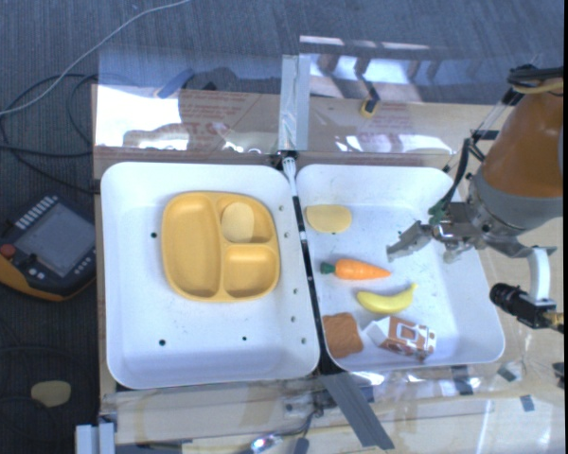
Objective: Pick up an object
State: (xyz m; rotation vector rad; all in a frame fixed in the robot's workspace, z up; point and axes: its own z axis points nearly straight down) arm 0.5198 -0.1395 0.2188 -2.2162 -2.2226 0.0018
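The right bin (473,310) holds a pale yellow round piece (328,218), an orange carrot (357,270), a yellow banana (385,298), a brown bread-like piece (342,334) and a small brown-and-white box-like item (407,337). My gripper (412,239) hangs over the right bin's middle right. It is above and to the right of the carrot and touches none of the objects. The grey and orange arm (521,168) reaches in from the right.
The left bin (133,329) bears a yellow divided tray (221,245) with a pale round item (237,220) in its upper right compartment. Shiny panels (293,93) stand behind the bins. A handheld controller (43,249) and cables lie on the floor at left.
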